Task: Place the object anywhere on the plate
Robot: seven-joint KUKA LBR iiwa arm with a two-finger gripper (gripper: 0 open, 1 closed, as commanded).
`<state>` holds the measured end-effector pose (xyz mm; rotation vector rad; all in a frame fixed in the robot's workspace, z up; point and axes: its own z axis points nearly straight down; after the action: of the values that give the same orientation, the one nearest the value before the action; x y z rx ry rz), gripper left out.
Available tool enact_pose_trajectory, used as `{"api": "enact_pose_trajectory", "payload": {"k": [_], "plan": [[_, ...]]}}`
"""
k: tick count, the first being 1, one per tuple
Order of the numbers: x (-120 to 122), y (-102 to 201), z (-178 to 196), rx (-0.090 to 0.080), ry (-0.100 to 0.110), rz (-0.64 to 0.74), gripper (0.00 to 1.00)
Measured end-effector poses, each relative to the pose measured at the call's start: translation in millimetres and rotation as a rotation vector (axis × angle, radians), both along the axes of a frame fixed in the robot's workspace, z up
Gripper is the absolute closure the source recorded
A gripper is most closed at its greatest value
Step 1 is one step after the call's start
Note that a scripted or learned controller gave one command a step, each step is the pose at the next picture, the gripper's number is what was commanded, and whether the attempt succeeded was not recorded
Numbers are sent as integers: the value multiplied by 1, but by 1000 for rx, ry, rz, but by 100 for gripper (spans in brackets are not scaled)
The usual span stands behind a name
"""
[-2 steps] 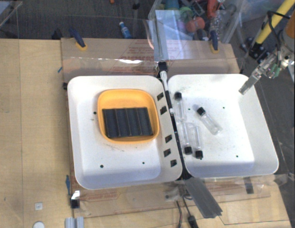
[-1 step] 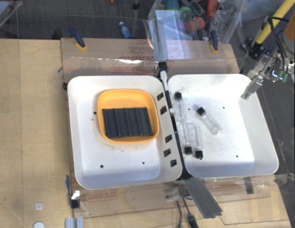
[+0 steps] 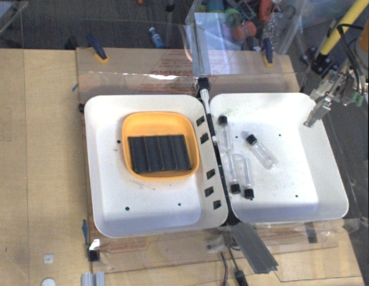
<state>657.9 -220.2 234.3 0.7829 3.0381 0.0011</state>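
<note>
The pincer [image 3: 313,115] hangs over the right bin's [image 3: 303,189] far right corner; whether its fingers are apart I cannot tell. Clear vials [image 3: 259,151] lie in that bin, ungrasped. The orange plate [image 3: 132,127] in the left bin [image 3: 107,195] carries a dark ridged block [image 3: 159,154]. The step looks like the reach: descend on one vial, clamp, then carry left.
</note>
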Motion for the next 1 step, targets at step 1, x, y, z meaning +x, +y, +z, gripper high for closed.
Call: {"api": "enact_pose_trajectory", "payload": {"k": [1], "plan": [[2, 0, 2, -2, -3, 118, 0]]}}
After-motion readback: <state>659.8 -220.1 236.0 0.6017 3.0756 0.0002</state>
